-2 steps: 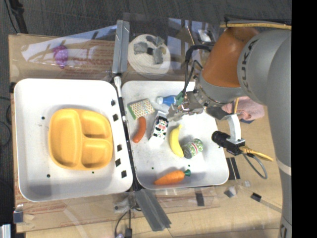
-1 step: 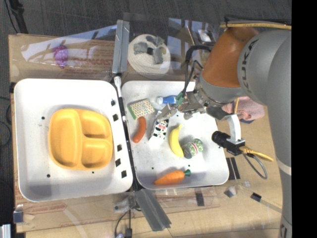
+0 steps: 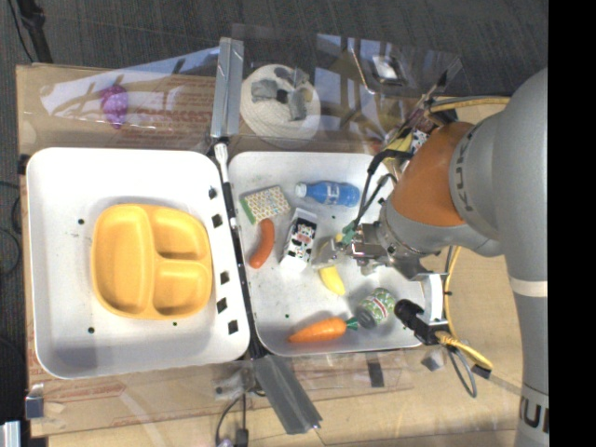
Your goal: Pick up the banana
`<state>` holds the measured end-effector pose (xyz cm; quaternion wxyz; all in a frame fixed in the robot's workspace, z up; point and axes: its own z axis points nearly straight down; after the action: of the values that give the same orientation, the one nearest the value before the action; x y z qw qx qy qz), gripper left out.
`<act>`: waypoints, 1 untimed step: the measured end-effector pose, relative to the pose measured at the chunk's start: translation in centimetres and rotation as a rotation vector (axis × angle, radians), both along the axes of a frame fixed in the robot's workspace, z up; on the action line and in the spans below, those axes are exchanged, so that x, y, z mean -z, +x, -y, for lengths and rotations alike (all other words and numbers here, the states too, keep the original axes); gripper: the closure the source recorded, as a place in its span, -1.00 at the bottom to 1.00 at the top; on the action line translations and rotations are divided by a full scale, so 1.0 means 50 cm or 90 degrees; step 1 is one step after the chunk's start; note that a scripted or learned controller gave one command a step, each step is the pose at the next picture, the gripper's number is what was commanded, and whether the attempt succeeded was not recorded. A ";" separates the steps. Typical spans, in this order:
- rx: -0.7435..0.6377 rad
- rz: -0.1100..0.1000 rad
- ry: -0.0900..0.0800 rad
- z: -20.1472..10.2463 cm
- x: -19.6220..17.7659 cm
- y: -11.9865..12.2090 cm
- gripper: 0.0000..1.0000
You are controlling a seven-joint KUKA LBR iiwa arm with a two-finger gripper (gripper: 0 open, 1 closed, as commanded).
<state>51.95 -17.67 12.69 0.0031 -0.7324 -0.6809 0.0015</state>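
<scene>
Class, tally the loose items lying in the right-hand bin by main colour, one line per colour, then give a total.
Orange or red: 2, carrot and sausage
Yellow: 1, banana
Blue: 1, bottle
Green: 2, checked block and small can
Black and white: 1, small carton
Total: 7

Just left of and below the gripper [image 3: 346, 247] lies a yellow banana [image 3: 332, 279]. Farther left: an orange-red sausage [image 3: 262, 243] and a green-and-pink checked pad [image 3: 264, 201]. Above it, a blue bottle [image 3: 329, 193] (white cap). Below, an orange carrot [image 3: 319, 331], green-tipped, and a green-patterned can [image 3: 376, 307]. Far left, a yellow tray [image 3: 154, 260] in a white bin [image 3: 56, 250].
</scene>
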 end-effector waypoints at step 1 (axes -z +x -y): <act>-0.077 0.000 0.002 0.024 0.074 0.008 -1.00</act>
<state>52.37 -18.89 8.97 0.0040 -0.6896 -0.7242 0.0007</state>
